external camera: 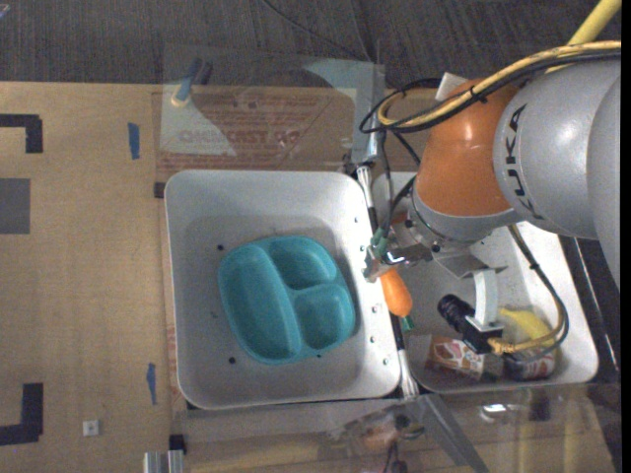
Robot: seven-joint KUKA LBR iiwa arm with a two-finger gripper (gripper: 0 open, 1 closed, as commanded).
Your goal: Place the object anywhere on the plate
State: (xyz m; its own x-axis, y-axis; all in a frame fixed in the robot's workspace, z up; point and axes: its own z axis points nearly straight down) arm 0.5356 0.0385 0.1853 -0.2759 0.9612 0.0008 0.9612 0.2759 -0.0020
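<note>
Grey and orange, the arm (513,146) looms nearest, its end effector (386,262) over the divide between the two bins and pinching an orange carrot (396,294) that hangs just below. Left of it, the teal sectioned plate (286,299) lies in the left bin (197,215), apart from the carrot.

Plate (286,299) teal, in white bin (197,215) at centre. Carrot (396,294) orange with green tip at the bins' divide. Arm (552,156) grey, orange band. Bench (79,264) tan with blue tape marks, black corner marks at left. Yellow item (527,323) lower right.
</note>
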